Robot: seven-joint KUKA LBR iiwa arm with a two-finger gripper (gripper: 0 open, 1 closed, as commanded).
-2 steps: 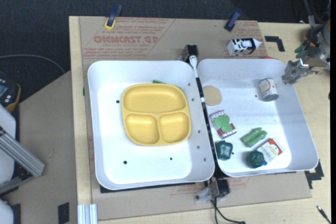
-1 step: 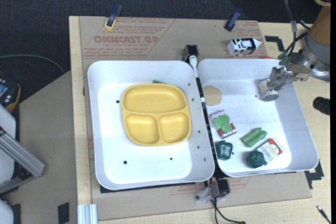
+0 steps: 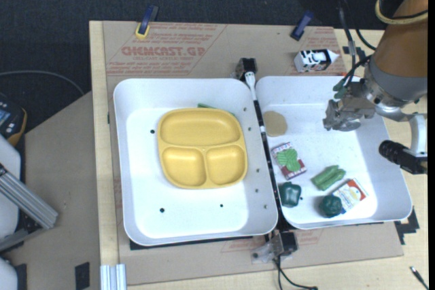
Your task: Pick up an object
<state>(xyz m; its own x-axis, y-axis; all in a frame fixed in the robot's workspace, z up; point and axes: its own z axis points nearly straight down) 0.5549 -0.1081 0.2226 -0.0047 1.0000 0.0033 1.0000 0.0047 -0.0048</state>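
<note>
Along the bench board [image 3: 163, 51] at 12 o'clock, red print reads "CHEMCAST". Right bin [image 3: 380, 146]: gripper [image 3: 343, 115] hovers at 1 o'clock, its grip unreadable; green pepper [image 3: 291, 194], bean pod [image 3: 327, 177], blurred packets lie at 6 o'clock.

The gripper [image 3: 342, 114] hangs over the far part of the right bin [image 3: 387, 210], above bare white floor. Nearer lie a green pod [image 3: 327, 177], a dark green pepper [image 3: 290, 194] and a small packet [image 3: 351, 194]. A yellow divided tray [image 3: 202, 147] fills the left bin [image 3: 136, 166].
</note>
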